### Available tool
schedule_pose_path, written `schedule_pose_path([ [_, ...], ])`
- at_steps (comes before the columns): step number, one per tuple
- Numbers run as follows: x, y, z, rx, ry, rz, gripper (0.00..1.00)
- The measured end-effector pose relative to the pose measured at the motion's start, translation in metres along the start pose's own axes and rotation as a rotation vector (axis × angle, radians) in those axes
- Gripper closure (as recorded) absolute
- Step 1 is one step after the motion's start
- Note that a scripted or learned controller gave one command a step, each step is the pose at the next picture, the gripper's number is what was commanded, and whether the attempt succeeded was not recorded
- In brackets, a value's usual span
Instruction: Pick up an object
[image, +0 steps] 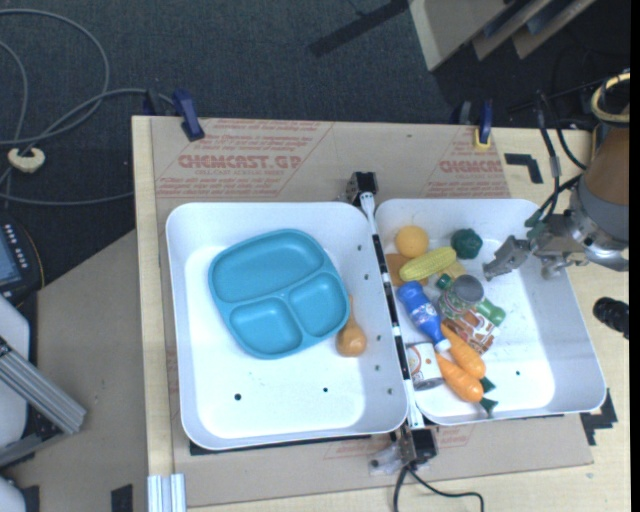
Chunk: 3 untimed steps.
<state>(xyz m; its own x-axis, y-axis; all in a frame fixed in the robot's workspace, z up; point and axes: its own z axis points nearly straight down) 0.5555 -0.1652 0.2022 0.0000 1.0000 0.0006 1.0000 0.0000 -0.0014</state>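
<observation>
Dark carpet w/ loose cables is showing round a cardboard-topped bench (250, 150) that's carrying two white bins side by side. Left bin (200, 300) is holding a blue divided plate (278, 292) and, just beside the plate's lower right corner, a small tan pear-like item (351, 338). Right bin (575, 360) is holding the clutter, bunched along its left half: orange ball (411, 240), corn cob (428, 264), dark green item (466, 242), blue bottle (419, 312), can (462, 291), carrot (462, 372). Gripper (503, 260) is hanging over the right bin's upper right, fingers pointing left toward the pile; nothing is sitting between them, and the spread is too blurred to call. Nearest candidates, green item and can, are lying just left of the tips; carrot's long axis is running diagonally, lower right.
</observation>
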Motion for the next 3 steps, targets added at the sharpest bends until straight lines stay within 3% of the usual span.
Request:
schedule_pose_path([
  [2,0.032,-0.007,0.099,-0.018,-0.009,0.003,0.0],
  [3,0.008,-0.08,0.118,0.004,0.001,0.006,0.0],
])
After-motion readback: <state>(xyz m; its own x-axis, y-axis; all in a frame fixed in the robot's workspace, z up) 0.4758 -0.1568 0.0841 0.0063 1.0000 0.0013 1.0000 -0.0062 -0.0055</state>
